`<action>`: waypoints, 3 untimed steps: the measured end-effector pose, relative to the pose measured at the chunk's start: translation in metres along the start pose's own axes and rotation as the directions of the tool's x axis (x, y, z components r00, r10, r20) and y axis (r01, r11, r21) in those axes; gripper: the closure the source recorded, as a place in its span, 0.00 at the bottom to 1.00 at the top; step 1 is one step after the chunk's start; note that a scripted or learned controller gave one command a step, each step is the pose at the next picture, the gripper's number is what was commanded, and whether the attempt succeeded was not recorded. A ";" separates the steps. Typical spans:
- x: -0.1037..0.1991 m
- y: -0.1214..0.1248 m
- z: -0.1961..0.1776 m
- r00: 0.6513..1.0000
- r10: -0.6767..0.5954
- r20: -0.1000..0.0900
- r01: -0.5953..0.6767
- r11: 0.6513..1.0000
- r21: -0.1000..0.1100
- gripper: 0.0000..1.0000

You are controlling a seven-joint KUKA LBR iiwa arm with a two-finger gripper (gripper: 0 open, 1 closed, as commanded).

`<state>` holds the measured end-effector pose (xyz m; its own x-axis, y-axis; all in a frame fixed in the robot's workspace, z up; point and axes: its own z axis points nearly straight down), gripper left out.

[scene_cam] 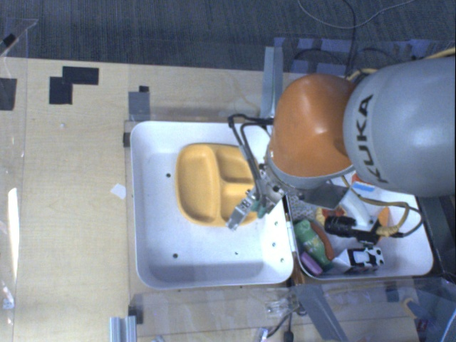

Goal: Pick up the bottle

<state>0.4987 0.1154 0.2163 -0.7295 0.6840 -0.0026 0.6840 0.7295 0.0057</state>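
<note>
i'm seeing the gripper (pixel 244 211) hovering over the yellow tray (pixel 206 182), fingers spread. the bottle (pixel 308 235) is lying to its right, in the other bin (pixel 426 256).

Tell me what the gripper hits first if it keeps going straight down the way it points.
Likely the yellow tray: the gripper hangs over its right edge in the left bin, though depth is unclear.

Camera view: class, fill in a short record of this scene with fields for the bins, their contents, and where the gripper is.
left bin: holds a yellow tray with compartments
right bin: a heap of small items, largely hidden by the arm; a green item and a purple item show
bottle: cannot tell which item it is
gripper: over the left bin, at the tray's right edge
</note>
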 end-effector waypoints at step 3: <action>-0.147 -0.061 0.013 0.999 0.048 0.003 -0.048 0.999 -0.001 0.00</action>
